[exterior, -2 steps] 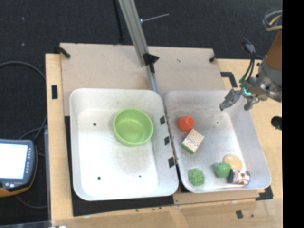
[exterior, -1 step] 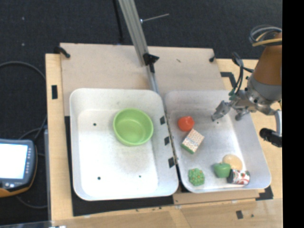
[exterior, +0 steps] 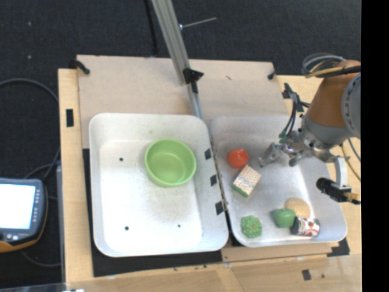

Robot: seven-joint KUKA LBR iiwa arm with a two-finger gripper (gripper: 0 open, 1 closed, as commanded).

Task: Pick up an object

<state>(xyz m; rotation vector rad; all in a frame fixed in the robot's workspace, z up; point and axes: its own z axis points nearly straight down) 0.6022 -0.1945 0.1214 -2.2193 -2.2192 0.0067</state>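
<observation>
1. Rig: from my remote station I see the grey arm with the orange band point(exterior: 331, 105) reaching in from the right over the right-hand shallow white bin point(exterior: 261, 129).

2. Hand: the two-finger gripper point(exterior: 281, 155) hangs above the far middle of that bin. Its dark fingers look spread apart and nothing sits between them. I record it as empty.

3. Progress: I judge the pick not yet made. No object is lifted; every item lies on a bin floor. Choosing, descending, closing and lifting all remain.

4. Candidates in the right bin: a small red rounded ball-like object point(exterior: 238, 158) lies to the left of the gripper and is the closest item. A pale patterned block with a green edge point(exterior: 246, 181) lies just near of it. Along the near wall sit a green knobbly lump point(exterior: 251, 225), a green rounded piece point(exterior: 283, 217), a tan rounded piece point(exterior: 298, 206) and a small red-and-white item with a dark end point(exterior: 306, 227), these last three clustered close together.

5. Orientation: the red object looks round, so no long axis is evident. The patterned block is tilted, its long axis running from near left to far right.

6. Left bin point(exterior: 109, 129): a light green plastic bowl point(exterior: 171, 162) stands upright, well apart from the gripper.
</observation>
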